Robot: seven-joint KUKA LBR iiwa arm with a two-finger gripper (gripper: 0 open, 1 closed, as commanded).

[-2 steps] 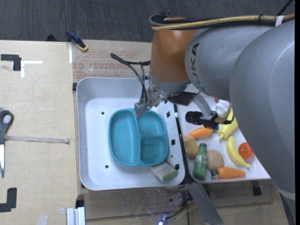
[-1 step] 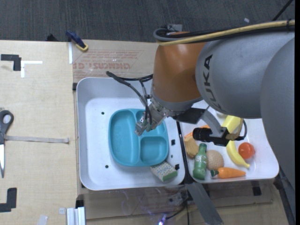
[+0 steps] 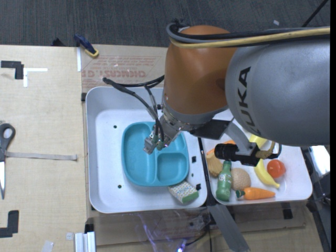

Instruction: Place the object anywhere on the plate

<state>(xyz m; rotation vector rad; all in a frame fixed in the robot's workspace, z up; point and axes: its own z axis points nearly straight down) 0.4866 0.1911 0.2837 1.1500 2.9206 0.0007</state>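
1 object, the sponge block [image 3: 184, 192], is lying at the left bin's [image 3: 100, 156] near edge, beyond the plate's [image 3: 137, 156] corner; my gripper [image 3: 154, 144] is hovering over the plate, jaw state indiscernible.

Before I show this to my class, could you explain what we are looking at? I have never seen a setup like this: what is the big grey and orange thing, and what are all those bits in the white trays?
The big grey and orange thing is a robot arm, seen by one camera fixed above the bench and looking down at a slant. At its tip is a small two-finger gripper, hovering over a blue divided plate in the left white bin. I cannot tell whether it holds anything. Beside the plate lies a small green and cream block.

The right bin holds toy food: a green bottle, a carrot, a banana, a tomato and a tan round piece. Scissors lie on the bench, far left.
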